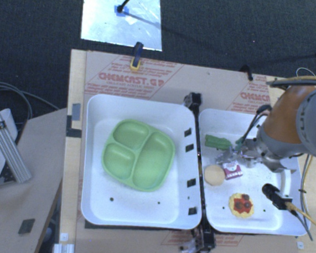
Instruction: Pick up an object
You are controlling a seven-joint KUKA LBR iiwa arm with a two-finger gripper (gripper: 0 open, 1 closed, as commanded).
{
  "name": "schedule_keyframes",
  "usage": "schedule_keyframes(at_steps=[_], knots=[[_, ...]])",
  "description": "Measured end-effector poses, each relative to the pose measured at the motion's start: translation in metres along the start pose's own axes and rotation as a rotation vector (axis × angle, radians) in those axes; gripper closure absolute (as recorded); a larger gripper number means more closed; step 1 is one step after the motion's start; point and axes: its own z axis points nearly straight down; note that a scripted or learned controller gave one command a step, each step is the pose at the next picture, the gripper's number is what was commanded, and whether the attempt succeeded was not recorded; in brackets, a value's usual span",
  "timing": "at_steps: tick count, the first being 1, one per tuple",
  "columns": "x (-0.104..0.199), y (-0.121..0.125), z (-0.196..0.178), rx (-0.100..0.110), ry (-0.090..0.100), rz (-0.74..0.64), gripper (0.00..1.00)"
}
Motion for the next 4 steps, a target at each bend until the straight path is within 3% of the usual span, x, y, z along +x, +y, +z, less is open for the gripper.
schedule_keyframes(at_steps=[1,2,3,4], knots=[[-0.002,0.003,-0.019,-0.014,-0.005,0.0,1.0],[-0.084,0.058,-0.036,-0.008,-0.01,0.007,1.0],[0.005,0.015,-0.118,-0.005,-0.001,-0.005,1.0],[0.0,0.015,-0.113,-0.001,-0.003,0.001,0.0]])
